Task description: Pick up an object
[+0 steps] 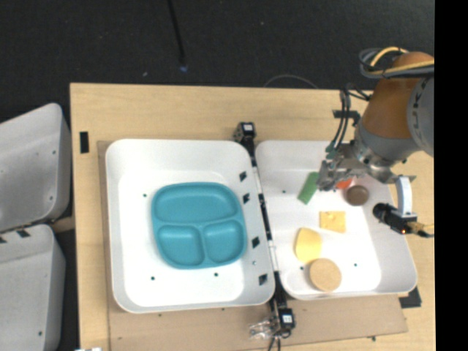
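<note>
Green block (pixel 308 189) lies tilted in the right bin (pixel 391 269), touching the jaws (pixel 327 176) just up and right of it; whether they are wide or narrow cannot be told. Below the block sit a yellow square (pixel 333 221), a yellow wedge (pixel 308 243) and a tan disc (pixel 325 275). Left of it, the left bin (pixel 124 269) holds a blue tray (pixel 197 223).

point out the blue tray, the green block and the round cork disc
blue tray (pixel 196 199): camera view, on the flat of its large top compartment
green block (pixel 307 189): camera view, on the middle of its long face
cork disc (pixel 325 275): camera view, on the centre of its top
</note>
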Controlling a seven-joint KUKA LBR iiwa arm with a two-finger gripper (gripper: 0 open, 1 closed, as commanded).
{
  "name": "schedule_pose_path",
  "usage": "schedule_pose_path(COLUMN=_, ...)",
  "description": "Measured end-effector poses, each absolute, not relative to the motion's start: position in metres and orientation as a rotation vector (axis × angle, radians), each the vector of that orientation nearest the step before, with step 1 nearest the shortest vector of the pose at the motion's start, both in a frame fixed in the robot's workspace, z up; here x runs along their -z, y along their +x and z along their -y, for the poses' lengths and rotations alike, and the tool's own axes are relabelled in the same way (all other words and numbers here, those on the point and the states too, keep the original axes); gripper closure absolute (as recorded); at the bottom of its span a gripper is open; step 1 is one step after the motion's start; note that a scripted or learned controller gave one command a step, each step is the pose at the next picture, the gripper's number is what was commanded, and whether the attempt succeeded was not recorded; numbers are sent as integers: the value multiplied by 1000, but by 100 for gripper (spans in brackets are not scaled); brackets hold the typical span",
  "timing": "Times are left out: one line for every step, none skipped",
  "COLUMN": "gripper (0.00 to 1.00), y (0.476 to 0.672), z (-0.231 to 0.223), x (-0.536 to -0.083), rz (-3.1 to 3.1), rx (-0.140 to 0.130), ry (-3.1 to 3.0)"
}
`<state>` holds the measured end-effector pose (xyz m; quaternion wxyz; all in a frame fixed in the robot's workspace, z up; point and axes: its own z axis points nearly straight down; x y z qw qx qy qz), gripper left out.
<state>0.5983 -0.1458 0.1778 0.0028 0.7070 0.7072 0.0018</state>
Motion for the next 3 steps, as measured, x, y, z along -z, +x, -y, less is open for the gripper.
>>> schedule_pose_path(gripper=100, y=600, z=147, x=-232, rz=-2220, rx=-6, ry=2215)
schedule_pose_path(gripper=100, y=603, z=98, x=-225, rz=-2228, rx=-1, ry=2215)
schedule_pose_path(gripper=100, y=611, z=48, x=-235, rz=-2229, rx=-4, ry=2212)
